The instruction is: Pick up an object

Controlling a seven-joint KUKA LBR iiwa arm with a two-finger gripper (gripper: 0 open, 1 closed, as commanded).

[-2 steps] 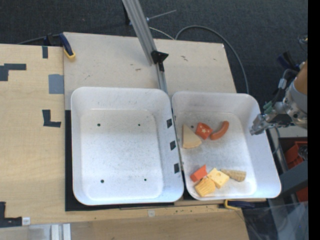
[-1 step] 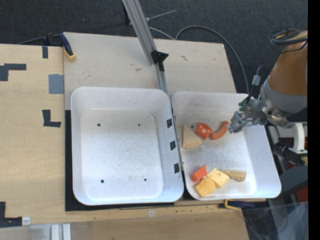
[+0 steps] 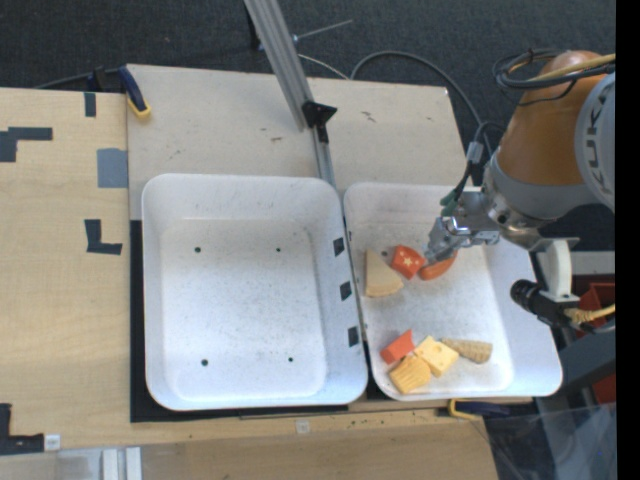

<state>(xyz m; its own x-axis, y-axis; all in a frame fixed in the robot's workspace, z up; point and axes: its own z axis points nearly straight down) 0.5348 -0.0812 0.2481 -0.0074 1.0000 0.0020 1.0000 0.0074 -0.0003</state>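
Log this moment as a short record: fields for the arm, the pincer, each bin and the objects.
arm: grey with orange band, reaching in from the right over the right bin
pincer: low over the upper part of the right bin, right beside an orange-red piece
grip: cannot tell
left bin: white, speckled
right bin upper group: red piece, tan wedge
right bin lower group: small red block, two yellow blocks, tan cone
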